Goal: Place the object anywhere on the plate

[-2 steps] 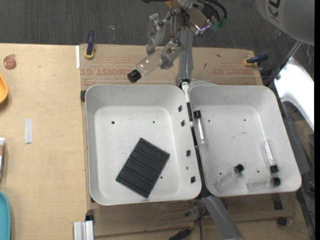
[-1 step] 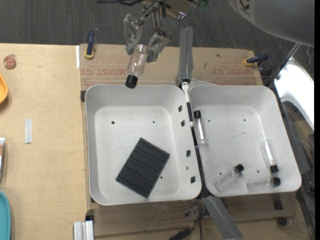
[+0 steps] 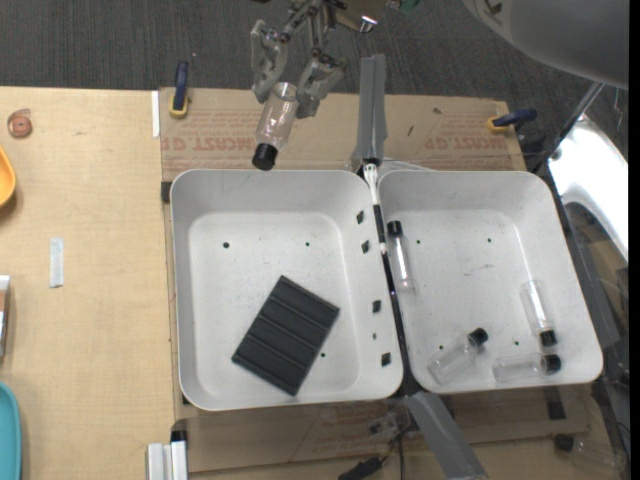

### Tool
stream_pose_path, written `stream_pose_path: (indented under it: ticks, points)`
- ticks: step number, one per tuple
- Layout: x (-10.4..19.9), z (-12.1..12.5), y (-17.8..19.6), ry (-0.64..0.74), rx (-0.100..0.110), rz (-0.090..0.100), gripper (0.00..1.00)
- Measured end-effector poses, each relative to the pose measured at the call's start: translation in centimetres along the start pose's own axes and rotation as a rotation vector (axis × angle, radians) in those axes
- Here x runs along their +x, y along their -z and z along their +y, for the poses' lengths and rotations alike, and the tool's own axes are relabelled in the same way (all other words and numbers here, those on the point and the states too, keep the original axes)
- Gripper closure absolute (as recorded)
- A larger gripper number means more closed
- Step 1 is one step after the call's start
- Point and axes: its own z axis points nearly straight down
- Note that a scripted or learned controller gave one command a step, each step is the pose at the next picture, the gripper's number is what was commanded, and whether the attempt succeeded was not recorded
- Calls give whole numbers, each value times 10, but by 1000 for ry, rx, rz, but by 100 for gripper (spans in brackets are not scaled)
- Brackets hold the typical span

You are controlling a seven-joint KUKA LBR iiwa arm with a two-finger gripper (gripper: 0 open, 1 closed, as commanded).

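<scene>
My gripper (image 3: 291, 90) hangs high above the back edge of the left bin (image 3: 183, 268), over the cardboard behind it. A clear plastic vial (image 3: 273, 126) with a black cap sits between its fingers, tilted with the cap end pointing down and to the left. The gripper is shut on that vial. The plate (image 3: 287, 334), a black ribbed rectangle, lies flat on the floor of the left bin toward its front, turned at an angle. The vial is well behind the plate and far above it.
The right bin (image 3: 560, 218) holds several more clear vials with black caps: one (image 3: 398, 258) along its left wall, others (image 3: 536, 313) near its front right corner. Blue clamps (image 3: 181, 86) (image 3: 510, 120) pin the cardboard. A grey bar (image 3: 371, 108) stands behind the bins.
</scene>
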Motion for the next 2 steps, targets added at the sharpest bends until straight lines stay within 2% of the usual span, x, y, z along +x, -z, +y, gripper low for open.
stream_pose_path:
  ticks: [2]
  points:
    - [1,-5,18,-14,1,-10,100]
